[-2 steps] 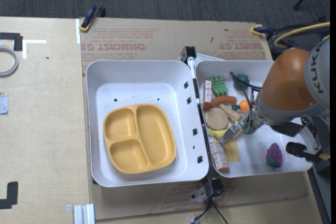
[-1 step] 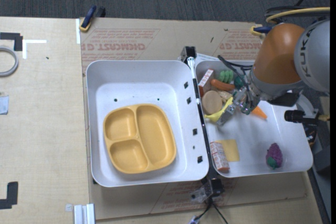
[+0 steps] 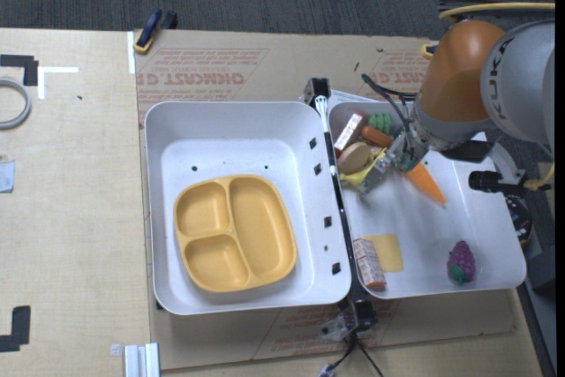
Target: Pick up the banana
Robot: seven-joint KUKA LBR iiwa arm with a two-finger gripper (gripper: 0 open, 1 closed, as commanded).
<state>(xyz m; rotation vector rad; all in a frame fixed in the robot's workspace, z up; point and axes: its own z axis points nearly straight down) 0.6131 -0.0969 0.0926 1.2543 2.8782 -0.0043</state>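
The claw (image 3: 386, 165) is hanging low in the right bin (image 3: 485, 274), near the bin's top left corner. It is reaching down from the big grey arm (image 3: 521, 84) with the orange band, which is coming in from three o'clock. I cannot tell how the claw is set from here, because it is small and dark and mixed up with the toys under it.

Right at the claw, touching it or almost touching it, the banana (image 3: 356, 178) is lying. Only a small yellow bit is peeking out at the claw's nine o'clock side, close against the wall between the two bins.

A round brown bun (image 3: 355, 158) is sitting just beside the banana, at its twelve o'clock. A carrot (image 3: 425, 181) is lying at the claw's three o'clock. A green thing (image 3: 380, 121) is further up at twelve o'clock.

Down at six o'clock, a flat yellow cheese slice (image 3: 387, 252) and a red and white wrapper (image 3: 368, 264) are resting. A purple bunch of grapes (image 3: 460, 261) is sitting at five o'clock.

I think the banana is a light toy, smooth and a bit slippery, and curved. Grabbing it across the middle looks best, where it is thinnest. The bun is crowding it, so the claw could pinch the wrong toy.

The left bin (image 3: 177, 124) is holding a yellow tray (image 3: 234, 231).
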